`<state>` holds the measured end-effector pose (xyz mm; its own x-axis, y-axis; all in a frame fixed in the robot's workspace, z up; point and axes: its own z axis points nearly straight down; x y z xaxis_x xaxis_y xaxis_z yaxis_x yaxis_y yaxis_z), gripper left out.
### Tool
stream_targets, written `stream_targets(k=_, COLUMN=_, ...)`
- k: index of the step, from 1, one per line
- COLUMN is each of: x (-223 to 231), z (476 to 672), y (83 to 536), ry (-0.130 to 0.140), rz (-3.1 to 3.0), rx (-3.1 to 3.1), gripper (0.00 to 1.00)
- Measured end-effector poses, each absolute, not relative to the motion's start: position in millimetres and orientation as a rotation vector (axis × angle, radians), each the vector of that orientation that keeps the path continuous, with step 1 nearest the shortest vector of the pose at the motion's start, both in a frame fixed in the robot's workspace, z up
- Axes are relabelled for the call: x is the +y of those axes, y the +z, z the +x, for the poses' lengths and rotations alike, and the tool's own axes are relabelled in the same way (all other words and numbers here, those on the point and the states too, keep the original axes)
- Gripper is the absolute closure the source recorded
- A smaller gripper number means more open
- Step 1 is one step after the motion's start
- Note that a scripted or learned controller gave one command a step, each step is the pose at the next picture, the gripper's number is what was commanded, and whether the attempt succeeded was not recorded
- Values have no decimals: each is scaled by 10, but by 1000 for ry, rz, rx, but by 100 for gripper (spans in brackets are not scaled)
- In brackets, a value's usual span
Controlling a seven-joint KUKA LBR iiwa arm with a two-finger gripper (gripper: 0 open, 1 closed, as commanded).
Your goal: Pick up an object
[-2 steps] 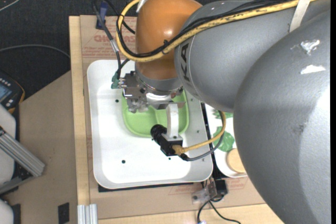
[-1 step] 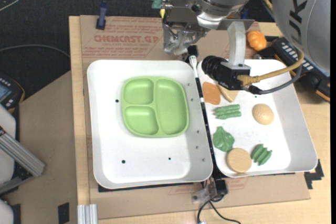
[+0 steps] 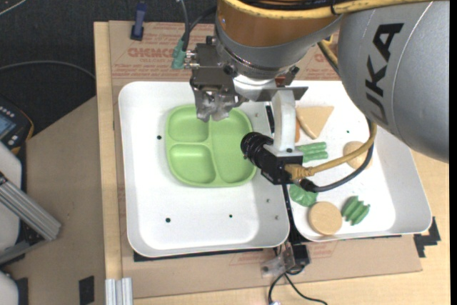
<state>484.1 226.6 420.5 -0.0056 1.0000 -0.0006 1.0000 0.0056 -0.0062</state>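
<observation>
Green plastic is filling the middle of the left bin (image 3: 143,218): a divided plate (image 3: 207,146), lying flat, and we are taking it as the likely pick. Our gripper (image 3: 213,105) is hanging over the plate's far rim; whether it is wide or narrow we cannot tell. Right of the plate, in the other bin (image 3: 403,182), a wedge of bread (image 3: 315,119), a round cracker (image 3: 325,217) and green beans (image 3: 355,210) are lying apart.
</observation>
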Motion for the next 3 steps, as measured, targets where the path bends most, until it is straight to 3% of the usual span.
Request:
stream_targets(k=1, x=2223, z=5086, y=2903, ry=15, rz=-2222, rx=-2216, gripper=100)
stream_targets(k=2, x=2245, z=5727, y=4227, ry=-25, rz=-2227, rx=-2229, gripper=100)
stream_targets(k=3, x=2232, z=6001, y=5439, ry=-25, rz=-2226, rx=-2229, gripper=100)
